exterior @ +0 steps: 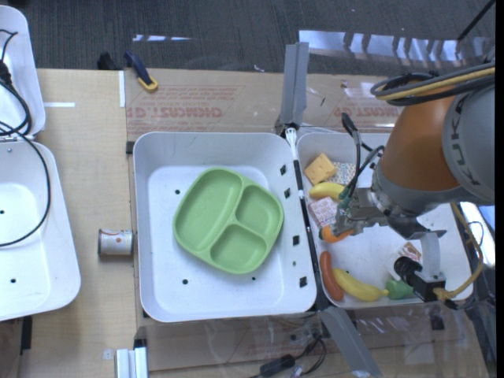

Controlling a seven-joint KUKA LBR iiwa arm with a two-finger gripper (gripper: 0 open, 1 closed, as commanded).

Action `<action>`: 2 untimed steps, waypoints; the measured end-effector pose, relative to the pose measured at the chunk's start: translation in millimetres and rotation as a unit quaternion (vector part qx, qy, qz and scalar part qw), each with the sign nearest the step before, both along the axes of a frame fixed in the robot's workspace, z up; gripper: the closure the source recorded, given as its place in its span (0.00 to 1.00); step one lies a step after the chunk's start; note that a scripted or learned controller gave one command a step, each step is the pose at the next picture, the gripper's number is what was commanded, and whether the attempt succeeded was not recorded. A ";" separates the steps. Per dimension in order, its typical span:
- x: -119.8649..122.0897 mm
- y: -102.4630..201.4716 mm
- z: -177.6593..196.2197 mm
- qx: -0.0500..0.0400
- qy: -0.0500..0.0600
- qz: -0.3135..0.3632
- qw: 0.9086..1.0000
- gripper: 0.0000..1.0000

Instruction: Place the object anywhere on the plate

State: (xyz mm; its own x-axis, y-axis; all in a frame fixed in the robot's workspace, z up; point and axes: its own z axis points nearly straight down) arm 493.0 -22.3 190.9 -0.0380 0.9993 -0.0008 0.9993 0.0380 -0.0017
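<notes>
Green and three-sectioned, the plate (228, 220) is lying in the left bin (150, 211) with nothing on it; my gripper (346, 223) is reaching down into the right bin (370, 262), hovering near its left side; whether it is gripping anything, I cannot tell. A small orange piece (331, 235) is showing just beneath it; a yellow banana (358, 286) and an orange-red sausage (329, 274) are resting lower in that bin; a cracker-like square (320, 168) is sitting near the top.

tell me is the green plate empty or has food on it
Empty: the green plate shows three bare compartments; the toy food lies in the right bin.
</notes>
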 end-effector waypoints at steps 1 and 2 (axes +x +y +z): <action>-15.8 8.0 -0.6 0.000 0.002 -0.082 0.997 1.00; 53.8 61.0 6.5 -0.006 -0.001 -0.108 0.994 1.00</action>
